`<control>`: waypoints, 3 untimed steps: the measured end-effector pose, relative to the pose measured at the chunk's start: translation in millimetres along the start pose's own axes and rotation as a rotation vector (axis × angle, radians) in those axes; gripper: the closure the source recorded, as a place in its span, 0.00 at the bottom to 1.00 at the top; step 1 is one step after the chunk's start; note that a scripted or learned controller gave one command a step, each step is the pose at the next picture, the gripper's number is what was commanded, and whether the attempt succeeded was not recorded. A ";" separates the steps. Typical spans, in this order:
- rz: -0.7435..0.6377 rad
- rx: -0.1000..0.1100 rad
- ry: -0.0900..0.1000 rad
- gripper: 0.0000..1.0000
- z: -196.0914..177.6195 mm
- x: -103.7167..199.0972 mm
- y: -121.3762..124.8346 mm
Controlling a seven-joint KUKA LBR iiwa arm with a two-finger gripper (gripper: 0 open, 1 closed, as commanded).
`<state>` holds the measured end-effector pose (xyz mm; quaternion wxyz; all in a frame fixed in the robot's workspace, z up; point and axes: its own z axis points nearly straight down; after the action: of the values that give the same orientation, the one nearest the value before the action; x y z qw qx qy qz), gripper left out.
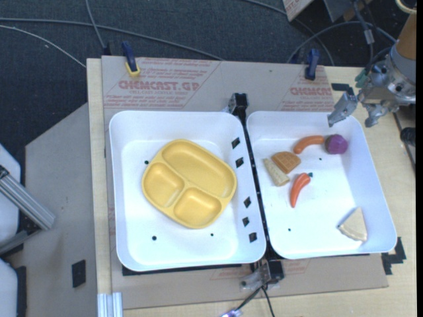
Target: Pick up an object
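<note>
Nearest the camera, in the right bin [377,177], a pale wedge of sandwich [354,225] lies by the front right corner, well apart from the other items. Further in, an orange carrot [299,189] with a green tip lies at a slant near the bin's middle. Just beyond it a tan slice of bread [285,162] overlaps a paler cracker [275,172]. Toward the far wall an orange sausage [309,143] curves up to a purple plum [336,144], the two touching or nearly so. The left bin [125,177] holds a yellow three-compartment plate [189,183].

The tool [360,110] hangs over the far right corner of the right bin, its two fingers apart and nothing between them. It stands above the bin, not yet down among the items.

Judgement: the approach is in hand and no grasp is made. The plum is the closest candidate, small, round and smooth; it may roll or squirt out if pinched off-centre, and the sausage beside it could foul one finger. A clean descent straight over the plum's middle, fingers straddling it away from the sausage, looks advisable. The carrot, lying alone, is the safer alternative.
</note>
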<state>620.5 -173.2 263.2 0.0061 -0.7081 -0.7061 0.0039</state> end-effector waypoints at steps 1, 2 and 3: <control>-0.003 -0.014 -0.003 0.00 -8.1 0.6 2.1; -0.003 -0.010 -0.002 0.00 33.9 2.7 4.6; -0.003 -0.009 -0.002 0.00 88.6 -4.8 11.3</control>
<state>630.6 -177.8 174.4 0.0023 -0.7071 -0.7071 0.0013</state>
